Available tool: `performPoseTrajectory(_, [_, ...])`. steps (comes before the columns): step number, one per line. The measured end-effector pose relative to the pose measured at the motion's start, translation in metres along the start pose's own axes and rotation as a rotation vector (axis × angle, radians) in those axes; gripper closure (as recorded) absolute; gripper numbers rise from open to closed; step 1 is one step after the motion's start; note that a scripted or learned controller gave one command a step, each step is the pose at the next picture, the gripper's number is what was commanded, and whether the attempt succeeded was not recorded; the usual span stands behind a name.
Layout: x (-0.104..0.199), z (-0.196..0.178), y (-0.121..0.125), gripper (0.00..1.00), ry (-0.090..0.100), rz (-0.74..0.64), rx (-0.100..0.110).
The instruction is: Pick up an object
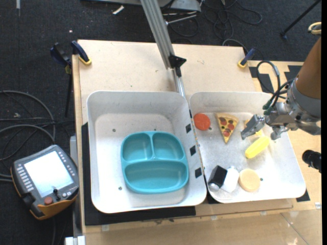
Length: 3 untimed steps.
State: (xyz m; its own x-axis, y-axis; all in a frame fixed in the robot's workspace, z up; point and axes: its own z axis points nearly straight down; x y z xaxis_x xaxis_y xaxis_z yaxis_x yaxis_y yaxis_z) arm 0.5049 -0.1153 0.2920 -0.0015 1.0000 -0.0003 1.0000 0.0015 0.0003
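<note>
The right bin [286,185] holds several small things: a yellow banana-like piece [256,147], a pizza slice [227,125], a red-orange ball [202,121], a pale round disc [250,180] and a black-and-white object [223,178]. My gripper [264,130] hangs over the right part of this bin, just above the upper end of the yellow piece. Its two grey fingers [251,127] are spread apart, and nothing sits between them.
The left bin [102,137] carries a teal divided plate [153,161]. A metal pole [158,27] slants down to the wall between the bins. Yellow clamps [82,55] grip the bench corners. A teach pendant [45,180] lies on the floor at left.
</note>
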Motion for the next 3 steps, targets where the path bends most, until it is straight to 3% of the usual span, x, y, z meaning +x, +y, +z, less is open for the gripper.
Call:
performPoseTrajectory(1, [0.000, 0.000, 0.000, 0.00, 0.000, 0.001, 0.000])
performPoseTrajectory(3, [0.006, 0.105, 0.003, 0.00, 0.002, 0.001, 0.007])
